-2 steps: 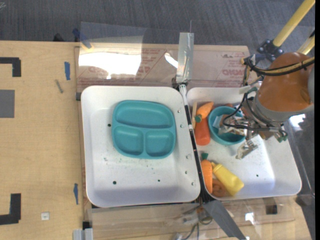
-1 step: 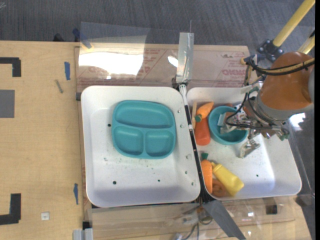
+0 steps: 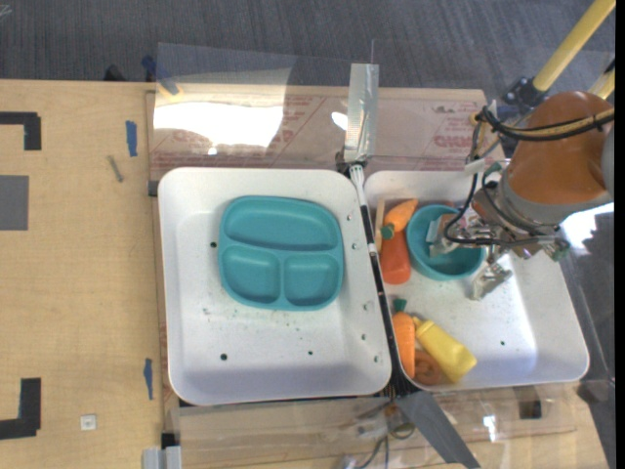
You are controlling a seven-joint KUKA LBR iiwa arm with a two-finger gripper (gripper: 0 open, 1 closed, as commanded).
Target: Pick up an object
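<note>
A pale wooden bench (image 3: 68,291) carries two shallow white bins side by side, with dark grey carpet (image 3: 293,8) beyond its far edge and a sheet of clear plastic (image 3: 225,115) lying behind the bins. Black corner marks and small strips of blue tape sit on the wood at nine o'clock.

The left bin (image 3: 186,360) holds one thing: a teal plate (image 3: 281,252) with three compartments, smooth moulded plastic with rounded corners, lying flat near the bin's middle.

The right bin (image 3: 547,345) holds one round teal bowl (image 3: 441,244) at its twelve o'clock end, one orange carrot-shaped toy (image 3: 395,245) touching the bowl's nine o'clock side along the divider, and at six o'clock one glossy yellow bottle (image 3: 445,351) lying on its side against another orange toy (image 3: 403,338).

The gripper (image 3: 467,238) hangs over the bowl's three o'clock rim beneath the orange band (image 3: 552,149); whether its metal fingers stand apart or closed cannot be told.
</note>
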